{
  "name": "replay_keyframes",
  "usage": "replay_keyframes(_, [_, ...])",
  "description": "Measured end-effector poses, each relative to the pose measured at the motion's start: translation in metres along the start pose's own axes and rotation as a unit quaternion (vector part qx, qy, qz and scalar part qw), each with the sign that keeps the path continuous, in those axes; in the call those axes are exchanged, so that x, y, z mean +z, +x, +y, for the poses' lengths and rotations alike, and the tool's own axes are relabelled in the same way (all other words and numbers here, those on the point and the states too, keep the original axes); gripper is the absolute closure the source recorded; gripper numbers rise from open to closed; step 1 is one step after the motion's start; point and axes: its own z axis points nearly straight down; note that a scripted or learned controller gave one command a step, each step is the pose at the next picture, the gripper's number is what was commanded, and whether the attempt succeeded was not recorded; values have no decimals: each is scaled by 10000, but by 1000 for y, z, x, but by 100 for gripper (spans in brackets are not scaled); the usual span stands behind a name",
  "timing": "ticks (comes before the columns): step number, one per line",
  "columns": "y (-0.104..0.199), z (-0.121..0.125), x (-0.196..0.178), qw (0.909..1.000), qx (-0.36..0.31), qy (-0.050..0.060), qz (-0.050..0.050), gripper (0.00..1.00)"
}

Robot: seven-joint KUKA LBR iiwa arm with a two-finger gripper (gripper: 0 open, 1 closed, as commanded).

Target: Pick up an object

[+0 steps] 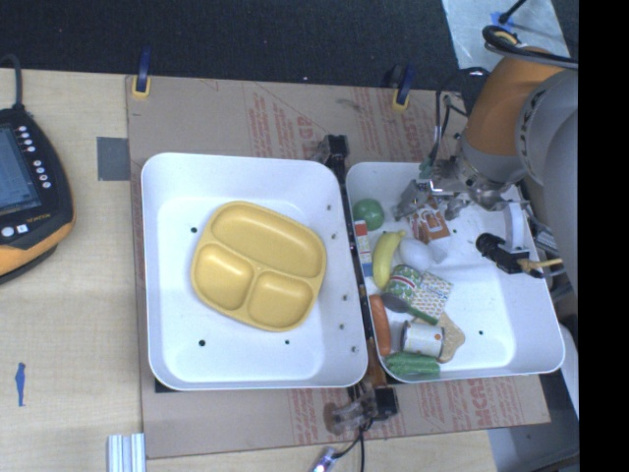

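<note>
With the gripper [429, 203] low over the crowded right bin [531, 342], jaw state unclear, a grasp may slip off the small brown packet [430, 226].

Lighting: we record even, bright overhead light. The white left bin [246, 362] shows mild glare, near washed out; the yellow tray [258, 265] inside it casts a soft, thin shadow. Beyond the bin's far rim the floor [246, 13] falls dark. Focus: slightly soft throughout, grainy.
</note>
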Motion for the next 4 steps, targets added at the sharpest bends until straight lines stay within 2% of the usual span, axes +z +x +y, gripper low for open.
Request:
replay_keyframes(1, [27,1,-3,10000,16,-13,-45,0])
replay_keyframes(2, [0,1,-64,10000,12,-20,2,0])
replay_keyframes(3, [49,-48,-1,10000,0,-14,-5,0])
replay_keyframes(4, [47,-47,-12,10000,-10,-18,-18,100])
